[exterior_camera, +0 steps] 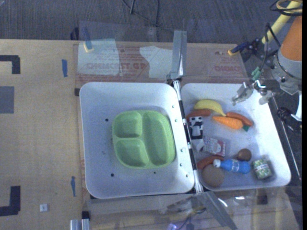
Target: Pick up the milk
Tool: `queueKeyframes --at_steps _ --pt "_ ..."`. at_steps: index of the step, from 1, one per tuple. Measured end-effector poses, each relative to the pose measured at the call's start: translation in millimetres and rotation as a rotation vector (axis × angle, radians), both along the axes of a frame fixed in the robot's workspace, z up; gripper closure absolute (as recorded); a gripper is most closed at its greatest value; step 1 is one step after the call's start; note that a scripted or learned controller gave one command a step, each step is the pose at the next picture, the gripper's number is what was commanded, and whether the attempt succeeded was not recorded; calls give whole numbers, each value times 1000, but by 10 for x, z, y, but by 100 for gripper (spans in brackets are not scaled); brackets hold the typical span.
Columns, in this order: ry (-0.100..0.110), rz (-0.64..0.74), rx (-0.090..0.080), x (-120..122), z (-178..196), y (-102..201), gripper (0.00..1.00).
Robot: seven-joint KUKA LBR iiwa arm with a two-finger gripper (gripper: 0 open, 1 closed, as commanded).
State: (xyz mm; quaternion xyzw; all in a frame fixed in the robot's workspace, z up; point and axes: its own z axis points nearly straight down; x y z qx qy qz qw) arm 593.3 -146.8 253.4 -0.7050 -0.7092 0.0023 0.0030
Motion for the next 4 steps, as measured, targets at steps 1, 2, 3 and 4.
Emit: queueKeyframes --at_steps 1,2,3,4 --pt "-1 310 4 -822 -908 63 0" --pt "-27 114 -2 -1078 -1609 371 0" --pt "-2 -6 0 -630 -1235 -485 0" --pt "-16 -161 -5 -1079 -1649 -16 0"
